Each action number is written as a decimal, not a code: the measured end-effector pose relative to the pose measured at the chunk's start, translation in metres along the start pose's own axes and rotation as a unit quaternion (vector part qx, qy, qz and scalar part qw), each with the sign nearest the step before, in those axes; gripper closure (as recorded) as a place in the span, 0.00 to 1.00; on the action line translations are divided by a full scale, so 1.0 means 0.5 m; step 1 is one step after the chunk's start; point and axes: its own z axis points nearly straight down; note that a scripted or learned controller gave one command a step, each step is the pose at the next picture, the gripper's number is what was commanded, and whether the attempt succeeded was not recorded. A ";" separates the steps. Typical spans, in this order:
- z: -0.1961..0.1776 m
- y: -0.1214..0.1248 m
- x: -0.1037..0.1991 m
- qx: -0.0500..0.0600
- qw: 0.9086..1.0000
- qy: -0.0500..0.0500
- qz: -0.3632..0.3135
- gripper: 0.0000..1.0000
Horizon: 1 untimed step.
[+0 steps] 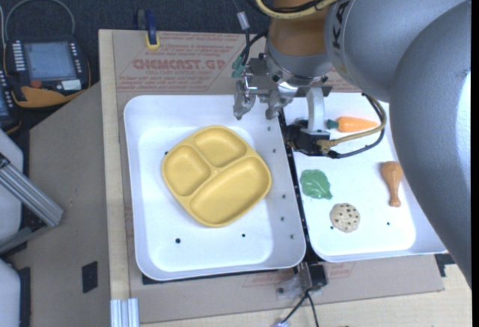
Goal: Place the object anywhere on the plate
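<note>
A yellow plate (217, 175) with three compartments lies in the left bin (150, 232), with nothing on it. The right bin (374, 239) holds an orange carrot (355, 123), a green leafy piece (316, 183), a round cookie (344, 217) and a brown drumstick (391, 182). My gripper (256, 105) hangs over the far edge of the left bin, just beyond the plate's far rim. Its two fingers (241, 102) point down and stand apart, open, with nothing between them.
The divider between the two bins (293, 191) runs just right of the gripper. The grey arm covers the upper right of the view and part of the right bin. A black cable (314, 144) loops over the right bin's far left corner. A pendant (46, 67) lies off the bench at left.
</note>
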 end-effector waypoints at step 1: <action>-0.007 -0.009 0.104 0.000 1.000 0.000 0.000 1.00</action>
